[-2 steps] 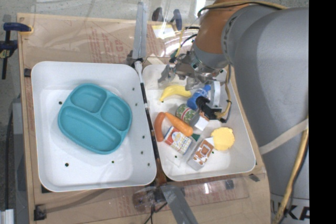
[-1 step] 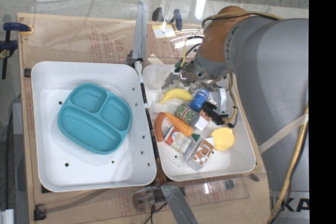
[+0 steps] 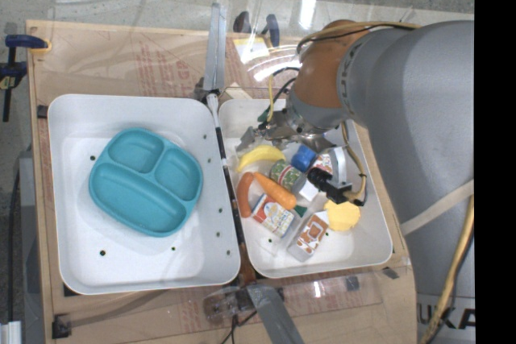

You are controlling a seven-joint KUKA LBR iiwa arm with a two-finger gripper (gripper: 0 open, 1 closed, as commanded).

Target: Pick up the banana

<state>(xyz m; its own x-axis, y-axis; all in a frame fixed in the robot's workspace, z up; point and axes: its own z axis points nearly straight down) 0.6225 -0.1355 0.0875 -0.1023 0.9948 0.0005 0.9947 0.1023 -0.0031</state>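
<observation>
The yellow banana (image 3: 258, 156) lies curved in the upper left part of the right bin (image 3: 367, 250), close to the bin's left wall. My gripper (image 3: 271, 130) hangs just above the banana's far side, under the grey arm and its orange band (image 3: 322, 76). From this angle the arm hides most of the gripper. I cannot see the banana held in it.
Packed beside the banana are an orange carrot (image 3: 276, 191), a red sausage-like piece (image 3: 243, 194), a green can (image 3: 284, 174), a blue cup (image 3: 303, 158), a yellow lump (image 3: 343, 216) and two small cartons (image 3: 274, 216) (image 3: 310, 235). A blue divided plate (image 3: 145, 181) lies in the left bin (image 3: 64, 254).
</observation>
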